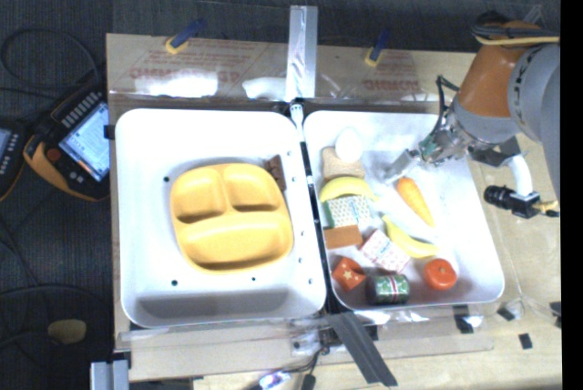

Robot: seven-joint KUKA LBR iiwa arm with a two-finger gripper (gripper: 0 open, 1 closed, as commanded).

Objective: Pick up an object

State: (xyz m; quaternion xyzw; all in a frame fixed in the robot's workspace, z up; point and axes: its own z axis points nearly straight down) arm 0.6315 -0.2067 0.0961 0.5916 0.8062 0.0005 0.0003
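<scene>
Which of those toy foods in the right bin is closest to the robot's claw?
The orange carrot, lying just below-left of the gripper. The white egg is farther left.

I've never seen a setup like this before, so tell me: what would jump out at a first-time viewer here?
Probably the big yellow divided tray lying in the left bin. Next, the right bin crowded with small toy foods: a carrot, a banana, a tomato and a dark can among them. Then the grey arm with its orange band, whose gripper hangs over the right bin's far side.
</scene>
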